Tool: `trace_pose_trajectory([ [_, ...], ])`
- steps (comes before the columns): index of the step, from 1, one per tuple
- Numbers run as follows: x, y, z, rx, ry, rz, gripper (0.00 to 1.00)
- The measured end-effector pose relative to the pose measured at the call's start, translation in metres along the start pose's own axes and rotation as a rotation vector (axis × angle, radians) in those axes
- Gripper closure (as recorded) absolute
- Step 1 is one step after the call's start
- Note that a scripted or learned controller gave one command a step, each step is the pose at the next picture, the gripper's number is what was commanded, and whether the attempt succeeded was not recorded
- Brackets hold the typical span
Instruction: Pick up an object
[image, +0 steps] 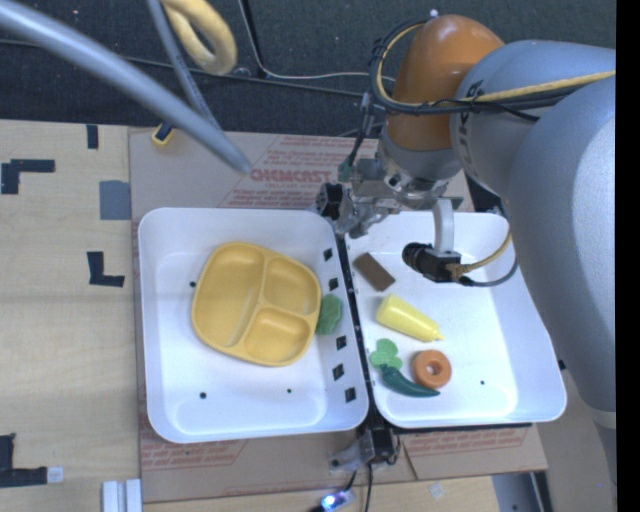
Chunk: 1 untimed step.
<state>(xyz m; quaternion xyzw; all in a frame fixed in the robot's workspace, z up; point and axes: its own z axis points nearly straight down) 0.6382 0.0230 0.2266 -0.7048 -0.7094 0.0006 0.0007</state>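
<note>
The gripper (345, 212) hangs over the far end of the divider between the bins, how its pincer is set I cannot tell, and the brown block (373, 271) lies just nearside and right of it, long axis slanting toward the yellow wedge (407, 318).

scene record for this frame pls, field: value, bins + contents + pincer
left bin: yellow divided plate; small green item at its right edge
right bin: brown block, yellow wedge, orange ring, green leafy piece
pincer: above the divider at the bins' far end
held: nothing seen between the pincer's fingers
</note>
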Motion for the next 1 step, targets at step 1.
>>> trace_pose_trajectory([
  [1, 0.0549, -0.0063, 0.0083, 0.001, 0.0, 0.0, 1.0],
])
